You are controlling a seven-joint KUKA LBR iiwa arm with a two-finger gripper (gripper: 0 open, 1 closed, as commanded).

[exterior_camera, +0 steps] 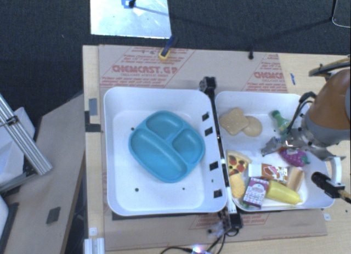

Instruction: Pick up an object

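The right bin [258, 95] holds several toy foods: two bread slices [241, 122], a green piece [278, 118], purple grapes [294, 157], a pizza slice [238, 163], a red-and-white pack [273, 171], a pink carton [255, 191] and a yellow piece [284, 193]. My gripper [277, 146] hangs low over the bin's right half. It is just left of and above the grapes and below the green piece. The wrist hides part of the grapes. I see nothing clearly held.
The left bin [118, 137] contains a blue divided plate [166, 146]. A black clamp strip [215, 137] runs between the bins. A tan bun piece [296, 179] and a yellow banana-like piece [237, 184] crowd the right bin's front. Cardboard [142, 66] lies under both bins.
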